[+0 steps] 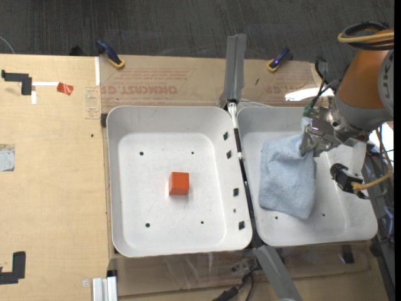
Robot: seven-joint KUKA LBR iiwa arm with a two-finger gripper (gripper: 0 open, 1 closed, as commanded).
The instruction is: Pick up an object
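Gripper down at the top corner of the cloth in the right bin.

The gripper (308,144) sits over the upper right corner of the light blue cloth (287,177), which spreads away from it down and to the left across the right bin (351,227), its long side running roughly top to bottom. From this angle I cannot tell how the gripper stands or whether any cloth is caught in it. Far off to the gripper's left, in the left bin (125,168), lies a small orange block (179,184). The cloth is by far the nearer thing to lift.
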